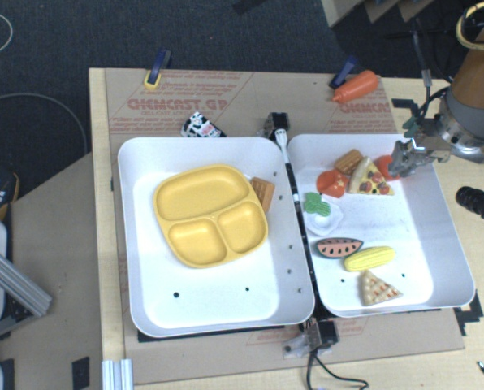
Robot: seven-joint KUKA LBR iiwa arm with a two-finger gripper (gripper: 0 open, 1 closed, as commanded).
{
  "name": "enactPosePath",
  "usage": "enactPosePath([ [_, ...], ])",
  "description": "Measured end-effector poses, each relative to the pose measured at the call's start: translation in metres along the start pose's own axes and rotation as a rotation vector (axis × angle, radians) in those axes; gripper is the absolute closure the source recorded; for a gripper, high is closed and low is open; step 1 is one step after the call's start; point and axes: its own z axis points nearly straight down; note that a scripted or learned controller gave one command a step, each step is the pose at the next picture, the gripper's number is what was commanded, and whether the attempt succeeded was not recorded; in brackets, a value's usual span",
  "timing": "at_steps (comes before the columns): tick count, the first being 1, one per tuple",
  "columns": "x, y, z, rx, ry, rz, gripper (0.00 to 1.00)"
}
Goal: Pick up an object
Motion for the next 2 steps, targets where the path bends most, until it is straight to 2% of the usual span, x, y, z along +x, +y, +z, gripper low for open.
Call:
enactPosePath([
  [2, 0.103, 0.032, -0.016, 0.001, 0.003, -0.005, 1.00],
])
